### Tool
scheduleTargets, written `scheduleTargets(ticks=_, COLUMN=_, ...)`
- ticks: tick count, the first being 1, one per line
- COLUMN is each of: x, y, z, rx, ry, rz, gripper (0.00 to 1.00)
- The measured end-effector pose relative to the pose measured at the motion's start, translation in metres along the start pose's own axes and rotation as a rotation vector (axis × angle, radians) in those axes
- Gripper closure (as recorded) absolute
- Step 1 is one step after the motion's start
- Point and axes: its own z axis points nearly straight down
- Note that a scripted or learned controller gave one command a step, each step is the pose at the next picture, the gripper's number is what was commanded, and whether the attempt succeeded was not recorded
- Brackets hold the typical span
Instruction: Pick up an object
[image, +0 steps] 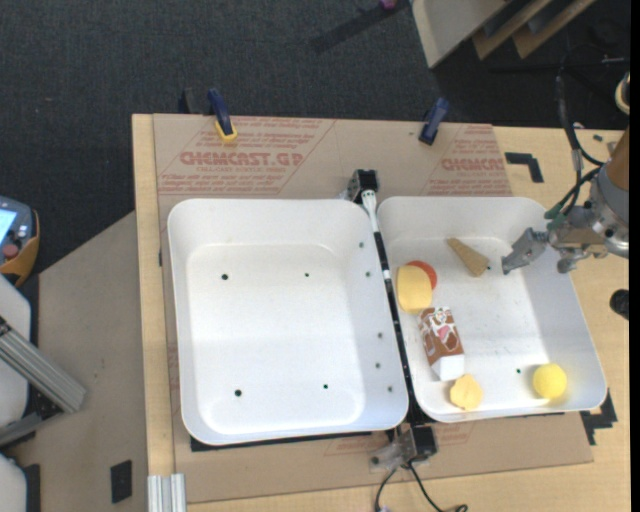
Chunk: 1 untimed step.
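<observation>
Over the right bin (585, 340), the fingers (523, 250) hover near a tan wedge (467, 255).

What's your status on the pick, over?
Gripper over right bin, far right side, holding nothing. Tan wedge nearest, just left of it. Nothing blocking the wedge.

arm (622, 190) cut off at the right edge, red object (426, 270) half hidden behind yellow object (413, 288), carton (441, 338) print illegible
</observation>
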Motion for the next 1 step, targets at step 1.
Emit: scheduleTargets(ticks=1, x=0.0943, y=-0.0011, z=0.1361, rx=0.005, ry=0.004, rz=-0.007, gripper=0.00)
